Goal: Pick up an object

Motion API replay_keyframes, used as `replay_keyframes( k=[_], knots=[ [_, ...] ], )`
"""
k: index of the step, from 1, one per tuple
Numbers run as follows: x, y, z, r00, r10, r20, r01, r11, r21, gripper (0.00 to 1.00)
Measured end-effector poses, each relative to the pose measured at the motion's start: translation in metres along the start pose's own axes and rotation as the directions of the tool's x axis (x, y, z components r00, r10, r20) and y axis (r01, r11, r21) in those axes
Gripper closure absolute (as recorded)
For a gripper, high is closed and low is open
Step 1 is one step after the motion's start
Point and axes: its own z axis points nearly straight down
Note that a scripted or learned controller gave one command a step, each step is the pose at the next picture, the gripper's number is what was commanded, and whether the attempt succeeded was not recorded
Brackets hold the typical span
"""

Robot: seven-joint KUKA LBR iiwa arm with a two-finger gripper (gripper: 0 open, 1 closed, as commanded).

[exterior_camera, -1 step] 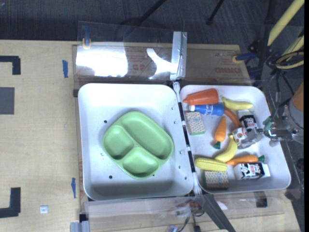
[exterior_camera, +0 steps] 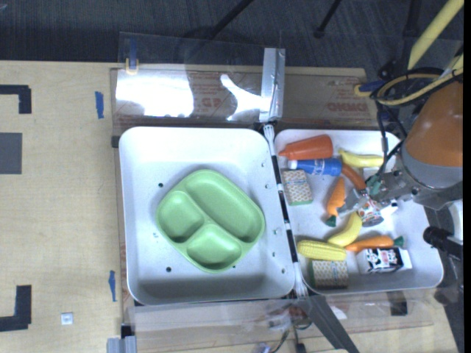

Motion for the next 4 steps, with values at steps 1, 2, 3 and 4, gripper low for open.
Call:
replay_keyframes(
  k=[1,2,3,4],
  knots=[
    [0.026,0.015,0.077,0.956,-0.293,0.002,0.293,0.956,-0.002,0.0],
    [-0.021,0.066,0.079,0.926,-0.378,0.007,0.378,0.926,-0.007,0.0],
    [-0.022,0.066,0.068,0.927,-0.376,0.011,0.376,0.927,-0.009,1.0],
    [0.05,0.067,-0.035,0.997,-0.078,0.004,0.078,0.997,-0.004,1.0]
  ],
)
